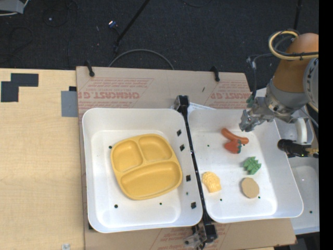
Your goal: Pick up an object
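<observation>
The right bin (pixel 283 204) holds several small toy foods: an orange-red sausage (pixel 234 136) with a small red piece (pixel 232 147) just below it, a green leafy piece (pixel 252 165), a yellow ridged piece (pixel 211 182) and a tan round piece (pixel 250 187). My gripper (pixel 248 123) hangs over the bin's far right part, just up and to the right of the sausage. Nothing shows between its fingers.
A yellow three-compartment plate (pixel 145 165) lies in the left bin (pixel 96 191). A black divider (pixel 190 160) runs between the bins. Cardboard (pixel 130 90) lies under both bins, and a wooden bench top (pixel 36 160) stretches to the left.
</observation>
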Robot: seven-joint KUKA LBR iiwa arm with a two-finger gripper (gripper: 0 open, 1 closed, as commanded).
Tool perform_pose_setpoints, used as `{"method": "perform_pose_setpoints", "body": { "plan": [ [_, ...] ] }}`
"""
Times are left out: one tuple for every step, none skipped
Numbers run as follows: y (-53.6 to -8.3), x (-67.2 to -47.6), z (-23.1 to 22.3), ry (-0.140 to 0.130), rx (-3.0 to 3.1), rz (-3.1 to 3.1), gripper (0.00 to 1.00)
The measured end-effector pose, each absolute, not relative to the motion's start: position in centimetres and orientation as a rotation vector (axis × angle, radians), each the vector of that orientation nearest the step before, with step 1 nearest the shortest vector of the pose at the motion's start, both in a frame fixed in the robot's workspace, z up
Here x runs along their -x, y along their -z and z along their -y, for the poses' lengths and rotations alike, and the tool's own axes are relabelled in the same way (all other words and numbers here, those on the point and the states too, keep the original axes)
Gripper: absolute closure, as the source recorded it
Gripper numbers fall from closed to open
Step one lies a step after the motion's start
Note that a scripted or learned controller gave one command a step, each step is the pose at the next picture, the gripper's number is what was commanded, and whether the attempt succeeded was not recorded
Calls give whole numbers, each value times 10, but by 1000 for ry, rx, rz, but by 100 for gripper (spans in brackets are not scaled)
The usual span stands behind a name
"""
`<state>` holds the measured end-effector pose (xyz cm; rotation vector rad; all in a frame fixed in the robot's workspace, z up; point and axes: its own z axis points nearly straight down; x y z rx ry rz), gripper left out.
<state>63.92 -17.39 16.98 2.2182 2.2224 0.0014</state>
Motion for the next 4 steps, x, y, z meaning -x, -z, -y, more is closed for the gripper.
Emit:
{"method": "perform_pose_setpoints", "body": {
  "plan": [
    [-223, -640, 174, -2, -2217, -2222, 100],
    [-213, -630, 123, 3, -2221, -2229, 100],
    [-206, -624, 65, 4, -2221, -2229, 100],
    [-202, -620, 16, 4, -2220, -2230, 100]
  ]
}}
